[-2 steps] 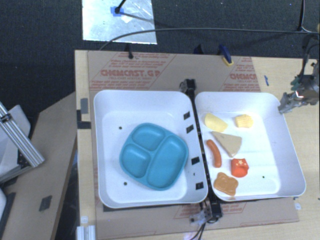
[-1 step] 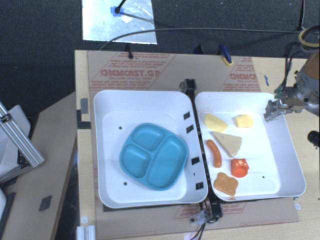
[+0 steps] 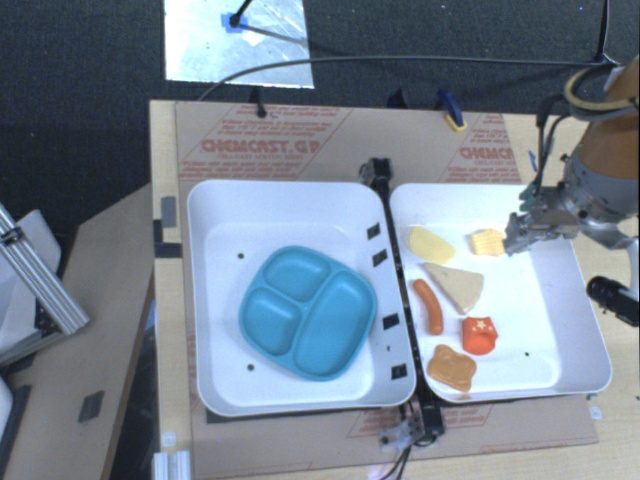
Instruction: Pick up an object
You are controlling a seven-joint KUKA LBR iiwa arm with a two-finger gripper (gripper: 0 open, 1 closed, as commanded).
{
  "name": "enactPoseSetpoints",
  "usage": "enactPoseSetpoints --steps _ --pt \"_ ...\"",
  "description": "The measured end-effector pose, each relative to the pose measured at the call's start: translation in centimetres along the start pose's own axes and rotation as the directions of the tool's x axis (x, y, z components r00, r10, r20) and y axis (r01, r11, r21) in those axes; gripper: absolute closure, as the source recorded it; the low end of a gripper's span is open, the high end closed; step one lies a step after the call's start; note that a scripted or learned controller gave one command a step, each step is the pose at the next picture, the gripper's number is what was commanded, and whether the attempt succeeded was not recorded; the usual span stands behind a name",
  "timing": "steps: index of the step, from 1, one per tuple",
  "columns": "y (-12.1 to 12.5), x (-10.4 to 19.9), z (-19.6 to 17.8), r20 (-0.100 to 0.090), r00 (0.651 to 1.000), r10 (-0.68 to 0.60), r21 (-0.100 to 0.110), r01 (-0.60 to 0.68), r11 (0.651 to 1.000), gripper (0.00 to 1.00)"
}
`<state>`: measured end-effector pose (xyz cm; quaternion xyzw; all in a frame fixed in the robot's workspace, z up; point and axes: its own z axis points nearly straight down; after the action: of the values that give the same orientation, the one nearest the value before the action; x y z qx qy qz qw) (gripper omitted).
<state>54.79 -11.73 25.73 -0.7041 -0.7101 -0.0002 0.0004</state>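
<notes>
arm over the right bin, food toys scattered below

bench [image 3: 300, 133] has brown printed board under two white bins; left bin [image 3: 215, 218] holds a blue divided plate [image 3: 307, 311]. right bin [image 3: 560, 358] has the pale wedge [image 3: 455, 286], a sausage [image 3: 429, 306] lying long axis near-to-far, and a small yellow cracker [image 3: 487, 241]. gripper [image 3: 522, 234] sits just beside the cracker, can't tell if it's clenched.

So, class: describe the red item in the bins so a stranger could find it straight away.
Look in the right bin, the one holding the toy food. Near its front edge, just right of the sausage and above the brown toast, sits the tomato. It is the one bright red, rounded piece there.
</notes>
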Motion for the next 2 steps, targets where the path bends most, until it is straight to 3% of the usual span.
enactPoseSetpoints --steps 2 --pt "-2.1 9.4 0.2 -0.001 1.0 -0.002 -0.001 0.002 1.0 1.0"
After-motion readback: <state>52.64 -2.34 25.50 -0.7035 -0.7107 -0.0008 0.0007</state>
